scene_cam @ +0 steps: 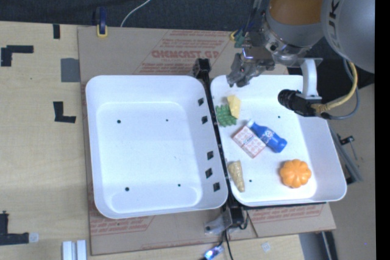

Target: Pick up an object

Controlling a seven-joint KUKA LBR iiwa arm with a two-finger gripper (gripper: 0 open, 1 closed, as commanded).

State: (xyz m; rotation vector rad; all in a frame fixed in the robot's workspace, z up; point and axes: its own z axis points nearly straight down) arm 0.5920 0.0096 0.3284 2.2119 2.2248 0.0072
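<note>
The right bin point(317, 131) holds several small objects. A yellow and green piece point(230, 109) lies near its left wall. A red-and-white patterned packet point(248, 142) sits beside a blue bottle point(269, 136) in the middle. An orange pumpkin point(295, 173) rests at the near right, and a tan cone-shaped piece point(236, 175) lies at the near left. My gripper point(239, 78) hangs above the bin's far left corner, just beyond the yellow and green piece, with nothing seen between its fingers.
The left bin point(146, 143) stands beside the right one, joined by a black-clipped divider point(210, 131). Both rest on a cardboard sheet point(177, 55). A black cylindrical part point(295, 100) of the arm overhangs the right bin's far side. A cable point(143, 0) runs behind.
</note>
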